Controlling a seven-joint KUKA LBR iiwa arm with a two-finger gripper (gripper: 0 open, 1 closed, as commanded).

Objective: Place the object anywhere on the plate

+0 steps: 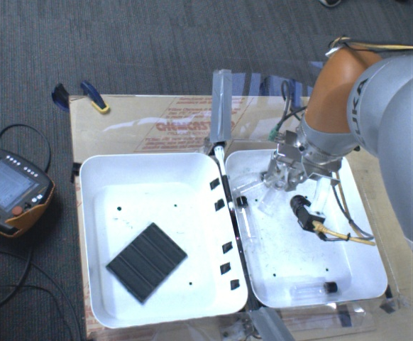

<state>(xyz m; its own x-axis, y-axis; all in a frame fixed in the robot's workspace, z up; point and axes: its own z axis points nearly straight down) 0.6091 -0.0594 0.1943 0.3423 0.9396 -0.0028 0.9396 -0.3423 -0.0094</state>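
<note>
- We're looking down at the gripper (286, 177), low over the back of the right bin (292, 256). From this angle we cannot tell how its jaws stand, or whether anything sits between them.
- Just below and to the left of it lies a clear object (265, 199), a see-through plastic piece on the bin floor. We take this for the task's thing, though its outline is faint against the white.
- It looks light and thin-walled to us, probably smooth and slippery. It will likely skate or tip if nudged, and may flex if squeezed hard.
- Our pick for a hold is across its narrow width, near the middle, with a gentle close.
- A second clear item with a dark cap, a clear tube (311, 288), lies at the front of the same bin, well apart from the gripper.
- The target is the dark ribbed plate (147, 261), which lies flat in the left bin (121, 183) with bare white floor all around it.
- The plate's ridges should help stop a slippery piece from sliding.
- Room is tighter on the right. A black and yellow cable (334, 234) hangs beside the gripper, and the wall between the bins must be cleared on the way across.
</note>
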